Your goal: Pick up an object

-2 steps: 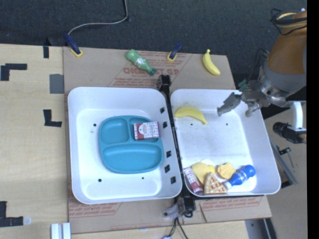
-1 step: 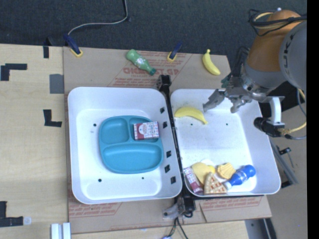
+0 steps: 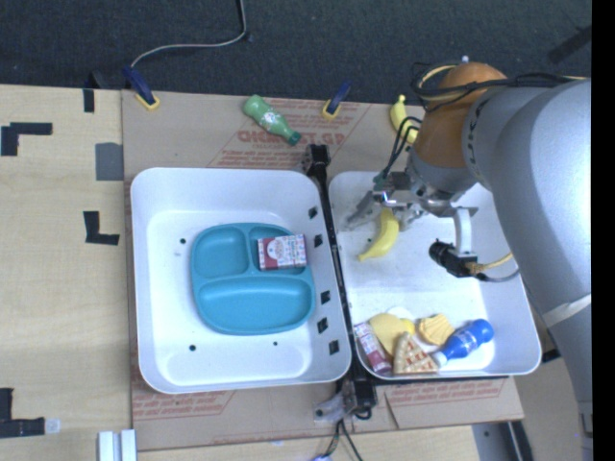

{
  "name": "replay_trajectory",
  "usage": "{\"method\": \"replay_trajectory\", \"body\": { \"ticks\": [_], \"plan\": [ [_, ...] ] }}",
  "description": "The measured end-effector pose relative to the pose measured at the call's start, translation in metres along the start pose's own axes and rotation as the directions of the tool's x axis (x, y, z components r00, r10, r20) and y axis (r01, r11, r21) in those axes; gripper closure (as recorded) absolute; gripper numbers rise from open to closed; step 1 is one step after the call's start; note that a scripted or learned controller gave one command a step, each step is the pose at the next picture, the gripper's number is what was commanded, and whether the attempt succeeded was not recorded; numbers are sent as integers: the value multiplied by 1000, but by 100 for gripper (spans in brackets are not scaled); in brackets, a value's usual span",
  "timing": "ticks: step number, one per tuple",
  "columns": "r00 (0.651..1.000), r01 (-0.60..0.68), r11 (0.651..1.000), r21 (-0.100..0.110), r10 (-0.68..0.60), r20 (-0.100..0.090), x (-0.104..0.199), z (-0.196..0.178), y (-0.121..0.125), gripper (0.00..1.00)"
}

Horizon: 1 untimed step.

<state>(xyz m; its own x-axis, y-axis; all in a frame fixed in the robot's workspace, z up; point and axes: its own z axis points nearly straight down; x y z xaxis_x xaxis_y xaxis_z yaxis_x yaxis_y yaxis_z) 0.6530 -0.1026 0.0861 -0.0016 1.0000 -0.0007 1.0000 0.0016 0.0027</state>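
Claw point(image 3: 382, 211) sits spread open over the top end of the banana point(image 3: 381, 239) in the right bin point(image 3: 500, 301), right of frame centre; it looks like a light, stiff, smooth plastic toy, best pinched across its curved middle.

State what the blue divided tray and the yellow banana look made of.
Blue divided tray: apparently moulded plastic, smooth with a soft sheen, one uniform colour. Yellow banana: probably a plastic toy, evenly yellow and unblemished, though real fruit can't be ruled out.
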Motion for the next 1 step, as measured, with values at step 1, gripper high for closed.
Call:
{"method": "replay_trajectory", "body": {
  "ticks": [1],
  "plan": [
    [1000,0,1000,0,0,1,-1,-10,0,100]
  ]
}}
